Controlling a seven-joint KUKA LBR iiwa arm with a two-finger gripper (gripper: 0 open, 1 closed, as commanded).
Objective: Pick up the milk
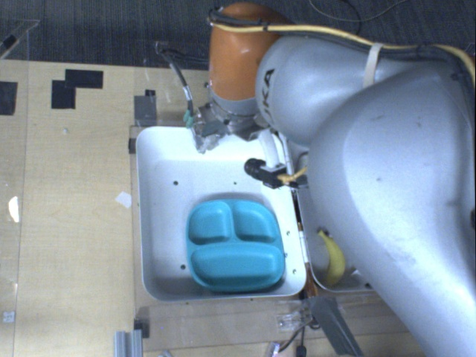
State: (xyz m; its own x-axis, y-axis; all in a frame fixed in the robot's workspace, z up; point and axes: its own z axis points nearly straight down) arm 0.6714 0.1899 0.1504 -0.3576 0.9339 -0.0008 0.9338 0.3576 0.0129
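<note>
Blue tray (235, 245): smooth glossy plastic. White bin (160, 199): matt plastic. Arm (387, 147): smooth grey shell.

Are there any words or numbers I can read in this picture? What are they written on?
"KU": black letters running up the grey arm, right beside its orange band. The rest of the word is hidden.
The blue tray, banana and white bins carry no text I can read.

A robotics lab: a grey arm (372, 162) over two white bins (149, 222) on a wooden bench (67, 222), loose cables (357, 10) on dark carpet beyond the bins.
</note>
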